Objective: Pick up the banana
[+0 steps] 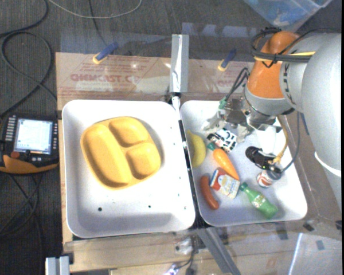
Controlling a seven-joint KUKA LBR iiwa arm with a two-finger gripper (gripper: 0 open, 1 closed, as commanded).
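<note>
The banana (198, 148) is pale yellow and lies along the left wall of the right bin (295, 202), pointing front to back. My gripper (225, 122) hangs low over the back middle of that bin, a short way right of and behind the banana. Nothing of the banana is under it. A small black-and-white item (223, 140) sits directly below the gripper, between it and the carrot (225, 162).
The right bin also holds a red sausage (209, 192), a small carton (226, 184), a green bottle (260, 203) and a red-and-white can (266, 180). A yellow divided plate (122, 151) lies in the left bin (86, 216). A handheld pendant (27, 142) rests left of the bench.
</note>
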